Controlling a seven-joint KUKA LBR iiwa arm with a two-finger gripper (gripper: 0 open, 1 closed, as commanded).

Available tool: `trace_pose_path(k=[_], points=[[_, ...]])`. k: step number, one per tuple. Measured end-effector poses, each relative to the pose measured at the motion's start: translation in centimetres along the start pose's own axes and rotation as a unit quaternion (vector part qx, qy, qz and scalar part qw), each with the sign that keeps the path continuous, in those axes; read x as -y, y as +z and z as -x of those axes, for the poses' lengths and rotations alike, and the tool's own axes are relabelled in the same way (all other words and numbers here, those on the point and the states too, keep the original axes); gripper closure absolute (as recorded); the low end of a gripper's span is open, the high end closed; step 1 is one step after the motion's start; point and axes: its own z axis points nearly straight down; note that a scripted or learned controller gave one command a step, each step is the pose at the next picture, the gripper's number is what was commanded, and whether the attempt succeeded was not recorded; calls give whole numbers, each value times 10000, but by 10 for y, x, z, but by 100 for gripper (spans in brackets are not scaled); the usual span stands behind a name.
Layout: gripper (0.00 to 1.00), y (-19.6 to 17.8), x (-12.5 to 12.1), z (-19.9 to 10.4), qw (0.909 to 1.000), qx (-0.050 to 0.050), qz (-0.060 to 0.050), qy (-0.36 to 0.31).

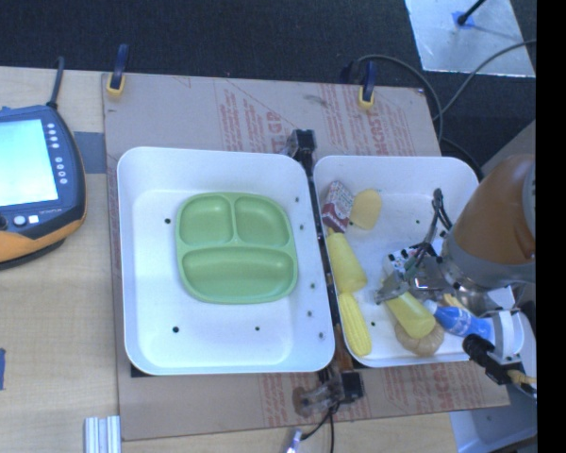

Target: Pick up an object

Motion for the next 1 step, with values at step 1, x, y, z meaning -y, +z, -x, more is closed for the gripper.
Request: trace_pose_path(k=[1], points=[[100, -10, 0, 1, 10000, 3, -3, -20]])
